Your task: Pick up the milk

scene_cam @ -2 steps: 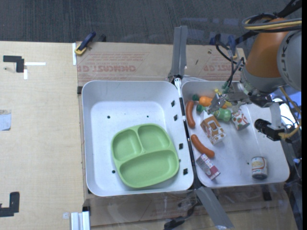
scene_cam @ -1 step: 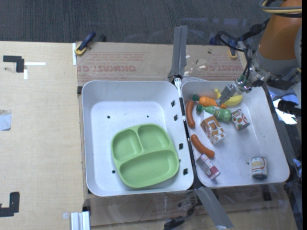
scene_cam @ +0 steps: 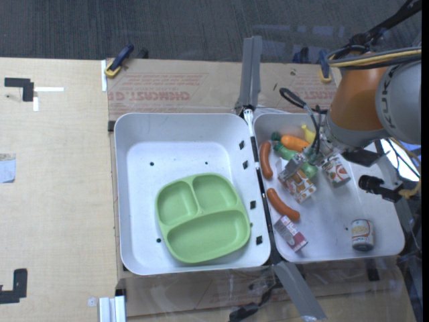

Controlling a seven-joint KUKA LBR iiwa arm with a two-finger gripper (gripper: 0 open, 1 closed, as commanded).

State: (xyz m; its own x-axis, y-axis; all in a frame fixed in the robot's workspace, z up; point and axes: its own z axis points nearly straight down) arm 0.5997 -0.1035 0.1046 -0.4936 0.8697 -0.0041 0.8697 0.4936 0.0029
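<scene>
A pale wooden bench (scene_cam: pixel 53 180) stands on dark grey carpet (scene_cam: pixel 167 12), with brown cardboard (scene_cam: pixel 174 86) behind two white bins. The left bin (scene_cam: pixel 134 133) holds a green divided plate (scene_cam: pixel 201 217). In the right bin (scene_cam: pixel 335 237), the gripper (scene_cam: pixel 310 154) hangs over a cluster of toy food. The milk carton (scene_cam: pixel 298 183) lies just below and left of it, apparently touching. Whether the jaws are apart or together cannot be told. A can (scene_cam: pixel 362 235) stands near the front corner.

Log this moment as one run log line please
task: pick up milk | gripper: over right bin's item pile | milk carton: in bin, not lifted | green plate: left bin
</scene>
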